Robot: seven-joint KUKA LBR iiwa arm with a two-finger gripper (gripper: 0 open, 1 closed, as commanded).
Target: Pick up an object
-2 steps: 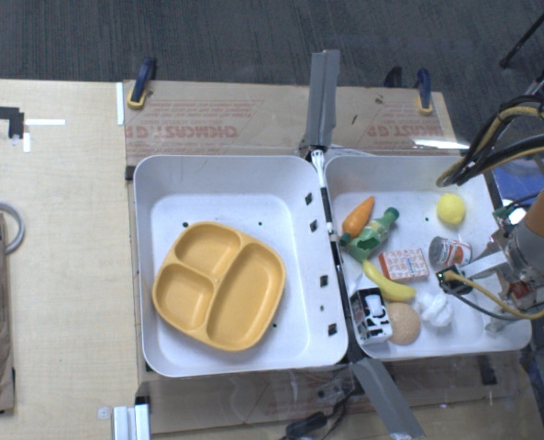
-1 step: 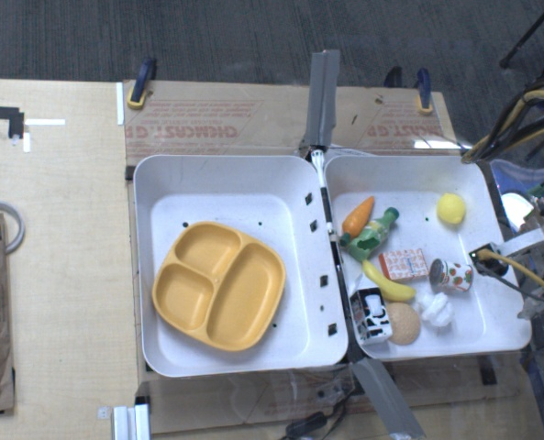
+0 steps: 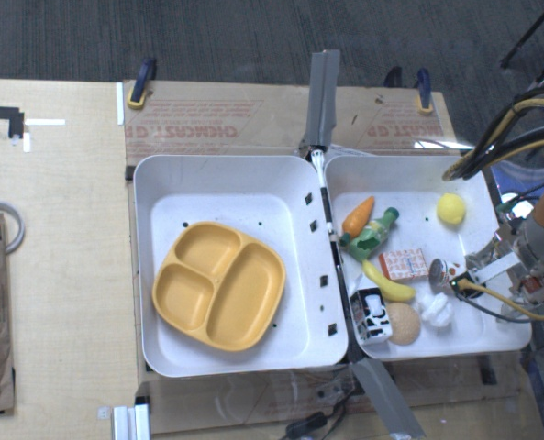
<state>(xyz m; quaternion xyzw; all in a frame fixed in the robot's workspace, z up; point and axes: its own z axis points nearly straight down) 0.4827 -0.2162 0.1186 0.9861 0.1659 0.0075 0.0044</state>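
The white crumpled object (image 3: 437, 310) lies in the right bin (image 3: 473, 342) near its front wall, just left of the gripper (image 3: 455, 278), which hangs low at the bin's right side (whether it is open or shut I cannot tell from here). So my guess is a short shift leftward and toward the front would do. Farther back sit the banana (image 3: 388, 283), the carrot (image 3: 358, 215) and the yellow ball (image 3: 450, 209), all further from the tool.
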